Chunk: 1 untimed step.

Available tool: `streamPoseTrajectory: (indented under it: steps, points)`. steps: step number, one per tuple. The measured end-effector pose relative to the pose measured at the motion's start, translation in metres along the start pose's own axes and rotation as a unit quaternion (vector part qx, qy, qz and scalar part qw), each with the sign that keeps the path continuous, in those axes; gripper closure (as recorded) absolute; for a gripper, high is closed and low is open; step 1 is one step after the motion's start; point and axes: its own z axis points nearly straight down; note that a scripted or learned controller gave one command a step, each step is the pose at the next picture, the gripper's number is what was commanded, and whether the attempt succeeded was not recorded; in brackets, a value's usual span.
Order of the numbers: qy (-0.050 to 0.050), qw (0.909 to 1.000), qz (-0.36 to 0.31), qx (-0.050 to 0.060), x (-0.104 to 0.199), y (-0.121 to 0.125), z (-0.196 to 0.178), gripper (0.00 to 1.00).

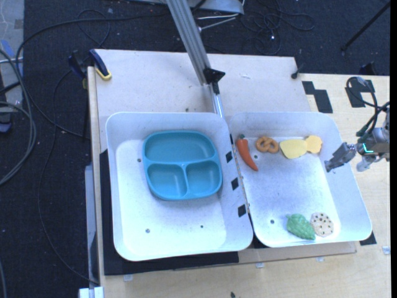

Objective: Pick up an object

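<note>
In the right bin [347, 185], the leaf [300, 226] and cookie [322, 224] lie nearest. Farther back sit cheese [299, 147], pretzel [267, 144] and carrot [247, 154]. The claw [338, 158] hangs at the right rim, cheese just left of it. Spread or pinched, I cannot tell.

Blue tray [183, 165], orange carrot [247, 154], brown pretzel [267, 144], green lump [300, 226], speckled cookie [322, 224], white bins [124, 185].

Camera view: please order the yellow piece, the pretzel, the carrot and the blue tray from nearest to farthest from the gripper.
From the gripper at the right bin's right edge:
1. Yellow piece, right bin, top.
2. Pretzel, left of it.
3. Carrot, by the bins' divide.
4. Blue tray, left bin.
</note>
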Motion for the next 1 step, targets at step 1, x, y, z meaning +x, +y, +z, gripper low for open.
streamPoseTrajectory:
  steps: [1]
  points:
    - [0.0, 1.0, 0.0, -0.001, 0.0, 0.0003, -0.0005, 0.0]
